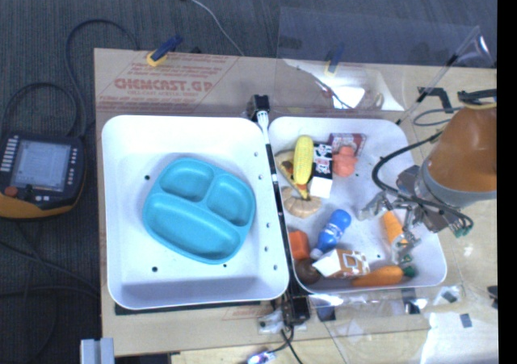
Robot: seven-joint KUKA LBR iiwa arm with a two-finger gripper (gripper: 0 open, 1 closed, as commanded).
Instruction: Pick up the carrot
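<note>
Carrot (377,277) lies in the right bin (420,193); gripper (393,225) nearby pinches an orange piece (391,227).

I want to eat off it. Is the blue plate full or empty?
Empty. The blue plate in the left bin shows bare blue in all three sections; the toy food all lies in the right bin.

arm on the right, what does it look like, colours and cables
The arm is a rounded grey body with a broad orange band above the wrist. A black cable loops off its left side. Below it the gripper is dark metal with thin, spindly parts, and a small green bit shows at its right.
</note>
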